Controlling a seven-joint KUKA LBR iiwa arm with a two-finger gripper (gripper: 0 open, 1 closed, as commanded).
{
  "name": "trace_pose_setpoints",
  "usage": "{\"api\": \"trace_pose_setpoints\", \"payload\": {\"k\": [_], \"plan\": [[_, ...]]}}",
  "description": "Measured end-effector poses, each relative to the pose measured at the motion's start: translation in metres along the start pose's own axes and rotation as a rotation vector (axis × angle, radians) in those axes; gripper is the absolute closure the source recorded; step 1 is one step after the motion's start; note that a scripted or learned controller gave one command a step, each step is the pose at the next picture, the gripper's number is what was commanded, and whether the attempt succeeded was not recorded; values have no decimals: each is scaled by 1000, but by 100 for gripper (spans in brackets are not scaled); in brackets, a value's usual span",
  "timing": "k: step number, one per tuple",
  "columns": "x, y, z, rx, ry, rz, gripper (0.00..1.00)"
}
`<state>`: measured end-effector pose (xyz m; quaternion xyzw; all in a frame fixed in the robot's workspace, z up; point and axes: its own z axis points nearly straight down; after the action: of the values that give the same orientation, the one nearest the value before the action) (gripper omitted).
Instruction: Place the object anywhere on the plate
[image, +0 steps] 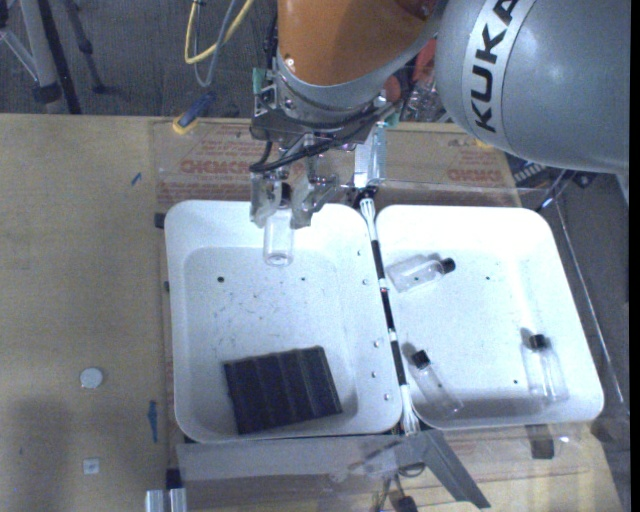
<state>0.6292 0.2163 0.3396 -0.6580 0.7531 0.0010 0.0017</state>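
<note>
A clear plastic bottle (277, 246) hangs upright over the far part of the left bin (182, 300), open end down. My gripper (283, 214) is shut on its upper end, with one pale finger on each side. The plate (282, 388) is a dark, ribbed rectangle lying flat on the left bin's floor near its front edge. The held bottle is well behind the plate, above bare white floor.
The right bin (565, 270) holds three clear bottles with black caps: one at the far left (420, 270), one at the front left (432, 378), one at the front right (543, 365). A low ridge (385, 300) divides the bins. The arm's grey body looms over the far right.
</note>
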Motion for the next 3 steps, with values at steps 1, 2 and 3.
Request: {"api": "trace_pose_setpoints", "payload": {"k": [1, 2, 3], "plan": [[-3, -37, 74, -1, 0, -150, 100], [-14, -36, 141, -1, -1, -258, 100], [-15, -37, 128, 4, -8, -253, 100]]}}
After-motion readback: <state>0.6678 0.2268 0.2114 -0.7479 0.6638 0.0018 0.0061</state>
